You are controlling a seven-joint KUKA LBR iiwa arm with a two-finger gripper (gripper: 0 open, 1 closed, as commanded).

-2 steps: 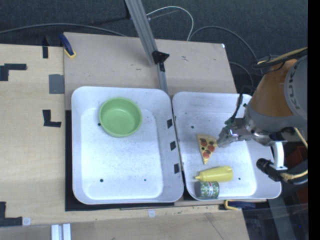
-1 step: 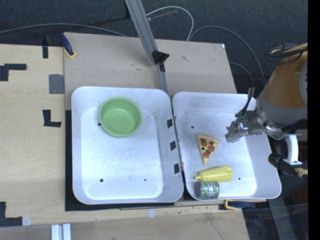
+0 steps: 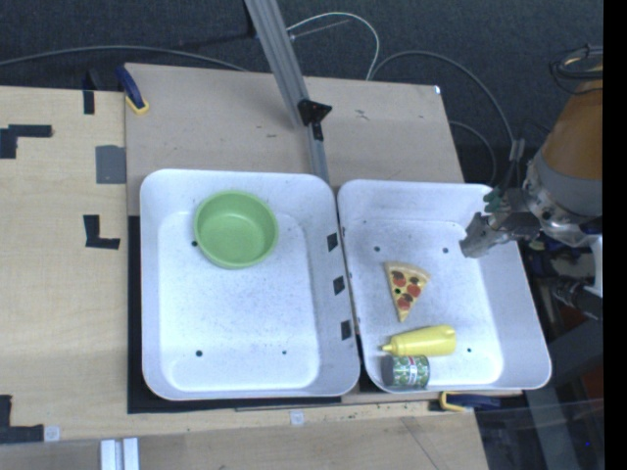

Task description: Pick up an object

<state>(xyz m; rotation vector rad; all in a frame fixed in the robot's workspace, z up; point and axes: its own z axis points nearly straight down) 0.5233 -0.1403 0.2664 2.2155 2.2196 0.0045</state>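
Nothing had been picked up. My gripper (image 3: 477, 238) hung over the upper right side of the right bin (image 3: 509, 355), and nothing showed between its fingers; whether they were spread or pressed together I could not tell, since at that angle they read as one dark grey lump. All of the task was left, as I judged it: choose a thing, come down on it, close, lift.

Going by size: the left bin (image 3: 167, 360) sat well to my gripper's left, and in it the green bowl (image 3: 235, 228), about level with my gripper but far across. Closer, in the right bin, the yellow bottle (image 3: 423, 341) lay on its side, below and a little left of my gripper, near the front wall. Touching it on its near side was the small green can (image 3: 406, 371). The pizza slice (image 3: 406, 289), a flat toy wedge, lay nearest, just below and left of my gripper and apart from the bottle. I judged it the shortest reach, though flat and hard to pinch.
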